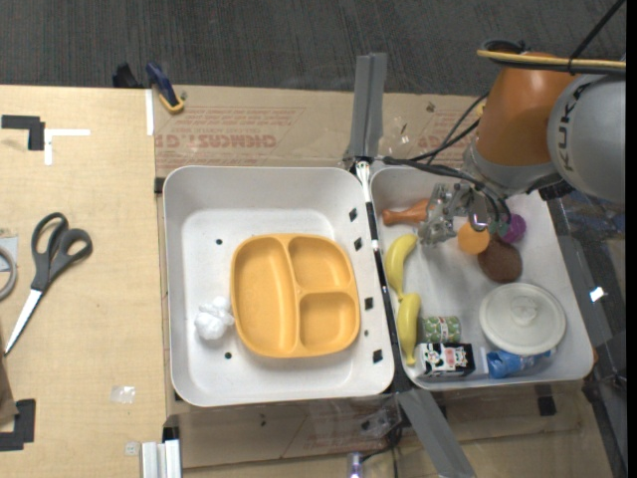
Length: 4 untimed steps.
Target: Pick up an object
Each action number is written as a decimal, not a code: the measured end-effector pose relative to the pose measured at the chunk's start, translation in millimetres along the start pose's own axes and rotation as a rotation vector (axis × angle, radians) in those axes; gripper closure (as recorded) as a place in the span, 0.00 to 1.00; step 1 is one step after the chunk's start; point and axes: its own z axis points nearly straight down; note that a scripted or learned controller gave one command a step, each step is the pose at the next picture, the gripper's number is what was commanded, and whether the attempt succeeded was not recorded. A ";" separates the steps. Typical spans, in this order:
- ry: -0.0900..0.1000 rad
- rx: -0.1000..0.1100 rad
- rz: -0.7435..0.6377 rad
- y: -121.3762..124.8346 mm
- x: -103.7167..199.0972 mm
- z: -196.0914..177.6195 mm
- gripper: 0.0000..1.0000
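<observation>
A: Report items, left of frame first.

B: Scissors (50, 257) lie on the bench at far left. The left bin (189, 366) holds a yellow divided tray (296, 294) at centre, with a small white crumpled object (212, 318) touching its lower left edge.

A: Right bin?

B: The right bin (572, 307) holds two bananas (401, 287) along its left wall, a small carton (445, 358) at the lower edge, a white lidded bowl (522, 316), a brown round object (502, 262) and an orange ball (473, 238).

A: Gripper status?

B: The gripper (445, 217) sits low in the upper part of the right bin, just beside the orange ball. Jaw state: cannot tell; nothing is visibly held.
</observation>
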 end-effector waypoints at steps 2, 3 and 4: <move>-0.003 0.002 -0.050 -70.1 1.3 -65.4 0.00; -0.001 0.001 0.038 -79.1 13.7 -0.7 0.00; -0.001 0.001 0.249 -47.2 9.0 -0.5 0.00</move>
